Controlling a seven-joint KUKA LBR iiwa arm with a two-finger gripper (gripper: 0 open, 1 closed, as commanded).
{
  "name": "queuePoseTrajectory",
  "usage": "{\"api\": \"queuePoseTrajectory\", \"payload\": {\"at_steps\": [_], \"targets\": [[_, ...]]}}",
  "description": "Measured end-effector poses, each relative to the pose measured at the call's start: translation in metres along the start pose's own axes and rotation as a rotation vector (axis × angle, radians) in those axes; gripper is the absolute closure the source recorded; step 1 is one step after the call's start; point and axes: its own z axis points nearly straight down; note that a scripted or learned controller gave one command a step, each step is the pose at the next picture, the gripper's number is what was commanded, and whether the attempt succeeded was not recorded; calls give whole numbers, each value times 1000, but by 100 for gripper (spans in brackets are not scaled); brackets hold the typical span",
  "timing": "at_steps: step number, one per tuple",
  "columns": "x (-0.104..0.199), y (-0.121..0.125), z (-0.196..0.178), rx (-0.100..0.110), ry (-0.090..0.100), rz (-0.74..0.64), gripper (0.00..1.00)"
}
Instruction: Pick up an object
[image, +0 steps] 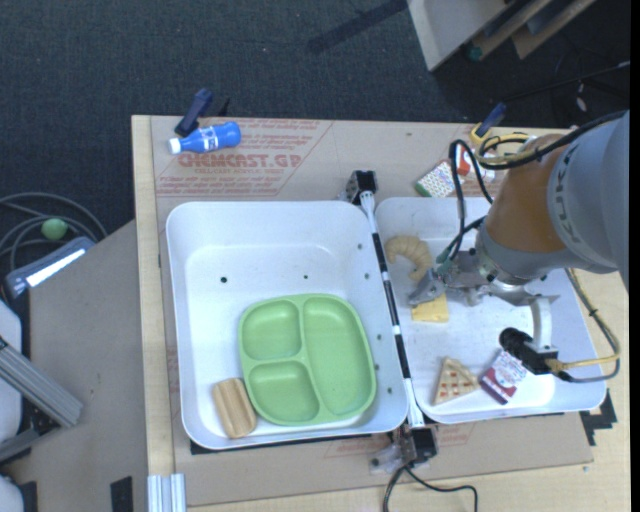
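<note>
- You have the arm (560, 200) reaching in from the right over the right bin (570, 395), its orange band above the wrist.
- Your end effector (432, 290) is low in that bin's left part, just beside the yellow cheese wedge (432, 312) and near the croissant (408, 252).
- You cannot tell from this view how far the end effector is open, nor whether it has hold of anything.
- Nearer you in the same bin lie a pizza slice (453, 382) and a small red packet (503, 375), close together.
- In the left bin (200, 240) you have a green divided plate (305, 358), with a tan bread piece (234, 407) touching its near left edge.
- On the desk (150, 300), far left, lies a blue and white bottle (206, 137).
</note>
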Motion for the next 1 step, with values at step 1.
{"api": "queuePoseTrajectory", "payload": {"at_steps": [1], "targets": [[5, 0, 0, 1, 0, 0, 0]]}}
